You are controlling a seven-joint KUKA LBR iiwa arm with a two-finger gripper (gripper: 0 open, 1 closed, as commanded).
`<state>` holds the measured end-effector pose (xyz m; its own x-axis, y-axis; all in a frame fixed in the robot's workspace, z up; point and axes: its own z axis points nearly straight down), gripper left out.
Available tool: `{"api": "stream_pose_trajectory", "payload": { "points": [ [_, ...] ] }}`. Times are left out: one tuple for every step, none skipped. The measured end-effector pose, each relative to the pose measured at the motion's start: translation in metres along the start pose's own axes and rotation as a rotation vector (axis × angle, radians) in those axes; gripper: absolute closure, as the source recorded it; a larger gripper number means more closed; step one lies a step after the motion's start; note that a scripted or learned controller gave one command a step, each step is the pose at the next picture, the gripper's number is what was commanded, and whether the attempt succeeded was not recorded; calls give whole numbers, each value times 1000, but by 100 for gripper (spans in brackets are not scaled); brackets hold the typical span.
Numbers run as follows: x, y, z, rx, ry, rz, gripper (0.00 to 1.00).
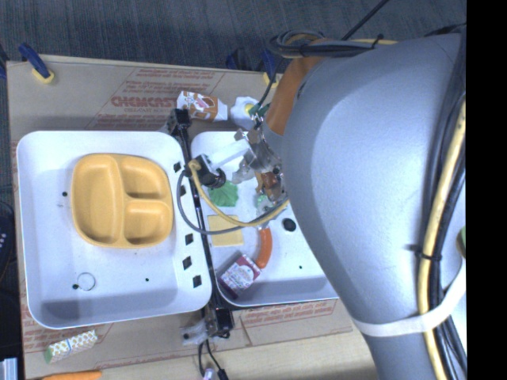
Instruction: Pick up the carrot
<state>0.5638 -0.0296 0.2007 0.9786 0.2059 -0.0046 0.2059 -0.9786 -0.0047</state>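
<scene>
The carrot (265, 246) lies in the right bin (305, 290), near that bin's front wall, standing roughly end-on toward the counter's (103, 81) front edge, just beside a dark red packet (238, 275) at the bin's front-left corner. A yellow slab (226, 229) and a green piece (225, 195) sit closer to the bin's middle. The left bin (32, 212) carries a yellow divided tray (123, 199).

The claw (257, 165) hangs over the back half of the right bin, well apart from the carrot. Whether it is apart or together, I cannot tell; cables and the arm's bulk crowd it. Nothing orange sits in it.

This looks like the approach step. The next move calls for travelling toward the bin's front wall, lining up across the carrot's narrow width, and descending without catching the packet.
</scene>
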Motion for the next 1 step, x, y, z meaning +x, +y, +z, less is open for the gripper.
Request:
{"api": "stream_pose_trajectory", "payload": {
  "points": [
    [-27, -45, 10, 0, -2, -14, 0]
  ]
}}
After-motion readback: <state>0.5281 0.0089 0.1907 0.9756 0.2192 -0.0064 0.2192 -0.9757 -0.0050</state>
